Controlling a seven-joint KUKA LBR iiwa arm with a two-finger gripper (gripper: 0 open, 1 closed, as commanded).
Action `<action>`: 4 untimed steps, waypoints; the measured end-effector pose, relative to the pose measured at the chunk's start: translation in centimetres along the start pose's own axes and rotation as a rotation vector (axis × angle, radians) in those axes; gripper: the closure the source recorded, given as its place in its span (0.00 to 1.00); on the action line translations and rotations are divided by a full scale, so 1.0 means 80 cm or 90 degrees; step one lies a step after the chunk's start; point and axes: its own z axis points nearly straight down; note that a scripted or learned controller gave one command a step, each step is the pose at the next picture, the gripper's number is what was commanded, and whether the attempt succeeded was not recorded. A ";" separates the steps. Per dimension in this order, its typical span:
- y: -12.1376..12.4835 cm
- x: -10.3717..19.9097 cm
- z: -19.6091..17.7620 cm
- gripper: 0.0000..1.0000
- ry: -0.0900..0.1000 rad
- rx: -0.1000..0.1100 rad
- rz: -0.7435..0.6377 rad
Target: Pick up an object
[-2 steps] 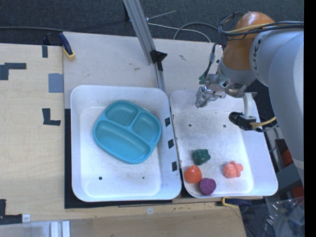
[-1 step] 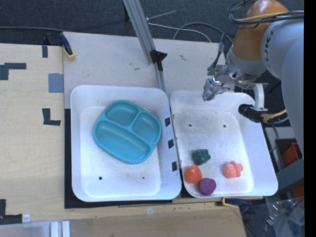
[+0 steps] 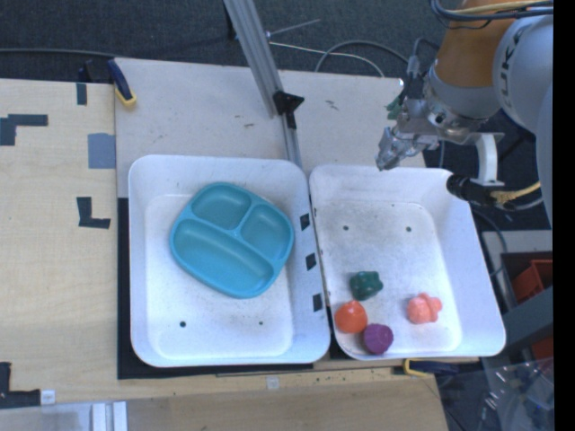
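The right bin [image 3: 467,241] holds several small toys near its front: a dark green piece [image 3: 365,285], an orange-red ball [image 3: 350,316], a purple ball [image 3: 377,338] and a salmon-pink piece [image 3: 423,308]. My gripper [image 3: 393,155] hangs above the far rim of that bin, well behind the toys. Nothing shows between its tips.
The left bin [image 3: 148,268] holds a blue divided plate [image 3: 232,238]. A slanted metal rail [image 3: 260,52] runs from the top down to the gap between the bins. Cables [image 3: 490,191] trail beside the right bin. A yellow-handled tool [image 3: 121,83] lies on the bench at the far left.
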 end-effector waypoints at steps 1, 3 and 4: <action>0.001 0.001 -0.054 1.00 0.000 0.001 0.000; -0.041 0.132 -0.009 1.00 0.000 0.006 -0.002; -0.066 0.195 0.014 1.00 0.000 0.006 -0.002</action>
